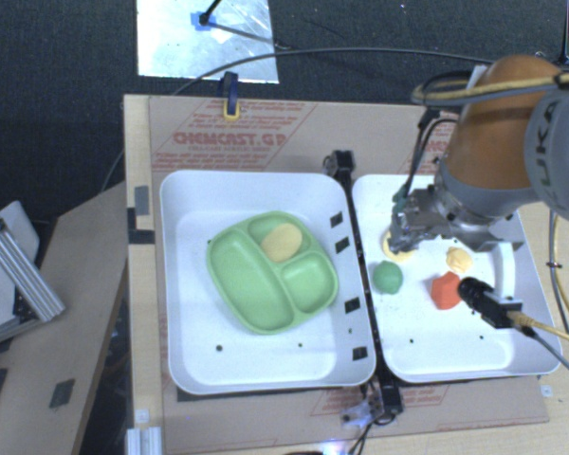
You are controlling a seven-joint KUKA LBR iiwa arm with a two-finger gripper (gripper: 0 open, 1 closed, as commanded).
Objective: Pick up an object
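On my desk sit 2 white bins; hand hovers over right bin, its grip state indiscernible to me.

The arm is formed of rounded grey shells, with a broad orange band set above the wrist. Dark lettering is seen on the grey shell at the far right. Thin black cables are looped around the orange band, and the gripper is built of dark grey metal.
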